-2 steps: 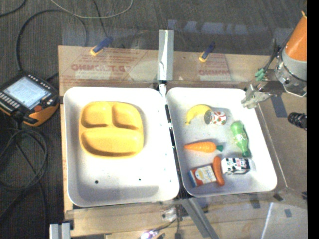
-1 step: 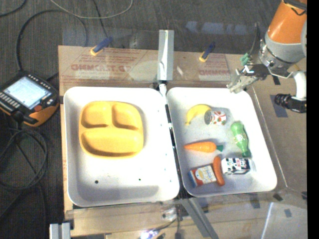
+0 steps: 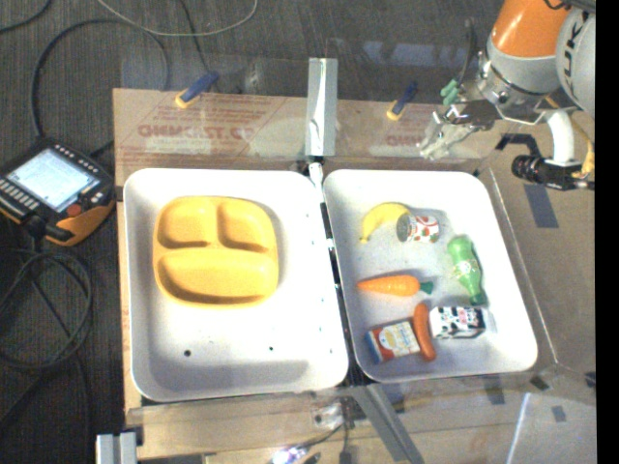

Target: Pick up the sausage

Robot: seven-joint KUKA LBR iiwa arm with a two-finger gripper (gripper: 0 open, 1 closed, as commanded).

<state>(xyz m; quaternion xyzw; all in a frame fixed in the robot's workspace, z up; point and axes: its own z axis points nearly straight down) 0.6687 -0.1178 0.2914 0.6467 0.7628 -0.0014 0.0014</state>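
Leftmost, the yellow divided tray point(image 3: 219, 250) fills the left bin point(image 3: 140, 356) and plays no part in the reach. In the right bin point(image 3: 503, 356), near its lower edge, the sausage point(image 3: 424, 331) lies as a short orange-red stick, its long axis running close to top-to-bottom in the frame, tilted slightly. It is wedged between a small carton with a red and white label point(image 3: 392, 341) on its left and a black-and-white milk carton point(image 3: 458, 322) on its right, touching or nearly touching both. A carrot point(image 3: 392, 284) lies just above it, and a banana point(image 3: 382, 220), a small can point(image 3: 421, 227) and a green bottle point(image 3: 464, 266) sit higher up.

The tool point(image 3: 447, 129) hangs at the upper right of the frame, beyond the bin's top rim, holding nothing; whether it is parted I cannot tell. So the sausage lies down-frame and slightly left of it, across the whole bin.

Faded red print on the bench's cardboard point(image 3: 193, 129) and the carton labels are too small to read.
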